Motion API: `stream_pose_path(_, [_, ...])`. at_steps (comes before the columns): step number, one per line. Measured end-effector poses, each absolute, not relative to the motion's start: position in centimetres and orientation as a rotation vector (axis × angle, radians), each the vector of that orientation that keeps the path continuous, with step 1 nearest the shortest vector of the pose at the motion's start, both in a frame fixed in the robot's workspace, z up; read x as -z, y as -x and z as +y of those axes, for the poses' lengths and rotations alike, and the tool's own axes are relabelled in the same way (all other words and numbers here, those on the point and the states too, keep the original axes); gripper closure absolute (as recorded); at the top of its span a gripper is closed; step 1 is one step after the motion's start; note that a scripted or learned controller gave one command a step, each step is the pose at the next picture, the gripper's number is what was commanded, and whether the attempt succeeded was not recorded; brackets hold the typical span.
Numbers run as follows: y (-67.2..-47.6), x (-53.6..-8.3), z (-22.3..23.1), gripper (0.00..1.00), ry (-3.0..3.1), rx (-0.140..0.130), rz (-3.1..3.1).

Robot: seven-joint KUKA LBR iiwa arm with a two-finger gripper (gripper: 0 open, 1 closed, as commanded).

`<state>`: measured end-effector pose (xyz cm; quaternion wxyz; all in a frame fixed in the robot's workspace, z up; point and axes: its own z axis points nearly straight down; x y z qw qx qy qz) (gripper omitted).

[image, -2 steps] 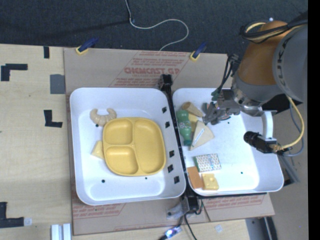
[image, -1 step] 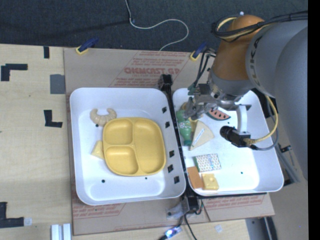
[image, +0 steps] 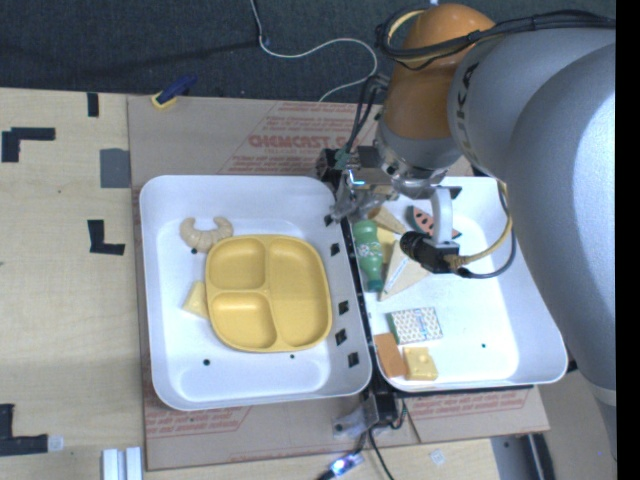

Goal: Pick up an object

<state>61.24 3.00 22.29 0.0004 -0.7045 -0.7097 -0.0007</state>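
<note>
Pincer hangs at right bin's crowded left edge.

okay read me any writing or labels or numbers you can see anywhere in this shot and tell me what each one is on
Red printed lettering on the cardboard sheet under the bins: one word and some border marks, seen reversed and too blurred to read.
Label on the green bottle in the right bin: too small to read.
Patterned packet in the right bin: a print, no legible text.
Nothing else carries readable text.
</note>
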Motion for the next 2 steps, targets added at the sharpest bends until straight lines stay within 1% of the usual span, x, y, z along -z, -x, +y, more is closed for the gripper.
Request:
stream_pose_path(1, [-61.6,-21.4,8.3,1.00,2.213,-0.001,-2.227])
stream_pose_path(2, [-62.6,-21.4,10.3,1.00,2.217,-0.001,-2.224])
